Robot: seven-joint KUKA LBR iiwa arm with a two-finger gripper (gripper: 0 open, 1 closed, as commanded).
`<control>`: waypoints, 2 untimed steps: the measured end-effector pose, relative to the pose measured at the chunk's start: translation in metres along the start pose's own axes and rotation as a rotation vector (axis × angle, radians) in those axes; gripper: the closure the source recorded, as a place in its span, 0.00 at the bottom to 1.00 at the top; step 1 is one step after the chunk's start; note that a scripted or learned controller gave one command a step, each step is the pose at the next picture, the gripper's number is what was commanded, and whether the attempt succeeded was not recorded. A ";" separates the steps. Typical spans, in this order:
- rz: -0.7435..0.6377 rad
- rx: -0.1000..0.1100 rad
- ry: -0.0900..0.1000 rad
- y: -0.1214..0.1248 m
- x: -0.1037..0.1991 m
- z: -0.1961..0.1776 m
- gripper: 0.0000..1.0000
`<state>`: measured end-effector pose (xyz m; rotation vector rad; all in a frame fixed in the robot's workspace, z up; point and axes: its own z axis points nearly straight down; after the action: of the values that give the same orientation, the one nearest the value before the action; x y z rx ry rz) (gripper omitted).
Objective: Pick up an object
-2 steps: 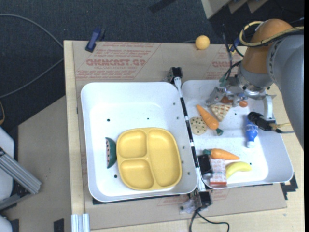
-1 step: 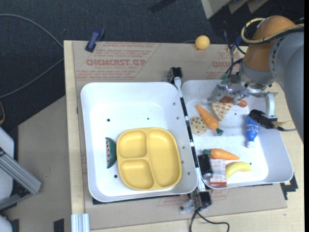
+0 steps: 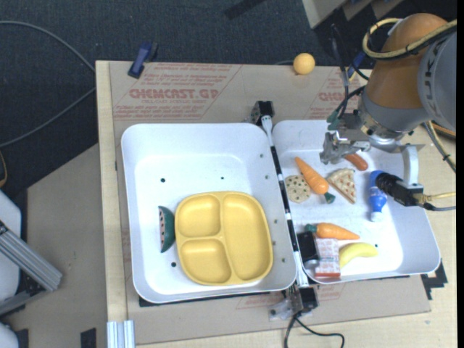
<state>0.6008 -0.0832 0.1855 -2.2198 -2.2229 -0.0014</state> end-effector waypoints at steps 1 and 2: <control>0.001 0.002 0.000 -0.001 0.000 0.001 0.00; 0.002 -0.007 -0.002 0.010 -0.025 0.096 0.00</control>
<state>0.6110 -0.1084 0.0897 -2.2261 -2.2258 -0.0074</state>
